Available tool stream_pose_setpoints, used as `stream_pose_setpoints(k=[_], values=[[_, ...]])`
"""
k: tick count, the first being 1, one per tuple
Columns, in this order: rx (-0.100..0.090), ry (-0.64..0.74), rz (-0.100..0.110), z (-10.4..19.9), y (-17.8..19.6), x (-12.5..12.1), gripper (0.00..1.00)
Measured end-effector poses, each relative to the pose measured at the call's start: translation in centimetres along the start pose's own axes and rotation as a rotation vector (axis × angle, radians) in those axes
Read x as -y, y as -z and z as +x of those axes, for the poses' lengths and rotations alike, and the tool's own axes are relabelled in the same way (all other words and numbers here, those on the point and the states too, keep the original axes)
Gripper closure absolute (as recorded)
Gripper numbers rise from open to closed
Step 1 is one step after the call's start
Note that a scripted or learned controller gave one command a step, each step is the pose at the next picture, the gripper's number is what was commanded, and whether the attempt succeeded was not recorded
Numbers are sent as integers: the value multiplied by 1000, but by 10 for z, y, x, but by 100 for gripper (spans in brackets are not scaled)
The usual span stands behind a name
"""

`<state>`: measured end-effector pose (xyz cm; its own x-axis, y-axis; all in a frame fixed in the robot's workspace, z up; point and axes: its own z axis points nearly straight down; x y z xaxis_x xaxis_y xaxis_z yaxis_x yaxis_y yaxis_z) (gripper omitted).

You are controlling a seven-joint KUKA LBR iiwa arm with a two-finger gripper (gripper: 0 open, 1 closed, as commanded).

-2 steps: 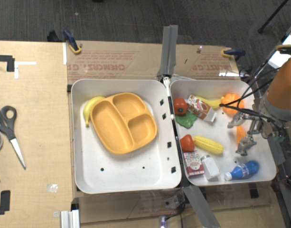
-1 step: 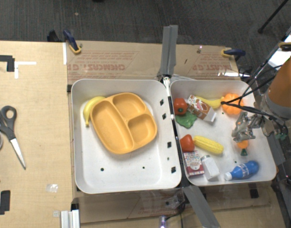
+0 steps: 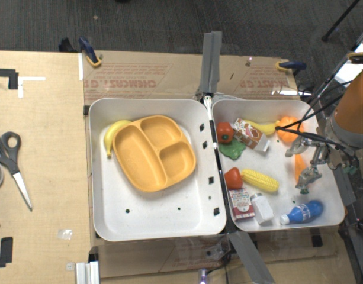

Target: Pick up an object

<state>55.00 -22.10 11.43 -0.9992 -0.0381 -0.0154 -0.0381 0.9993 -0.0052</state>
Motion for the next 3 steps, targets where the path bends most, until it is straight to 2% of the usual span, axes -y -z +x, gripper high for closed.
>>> stream_pose_setpoints(k=[1,2,3], values=[[-10,-18,-4,-17,-21,0,0],[-4,-17,-3,-19,-11,0,100],[-8,-31,-5,-89,-21,2,100]])
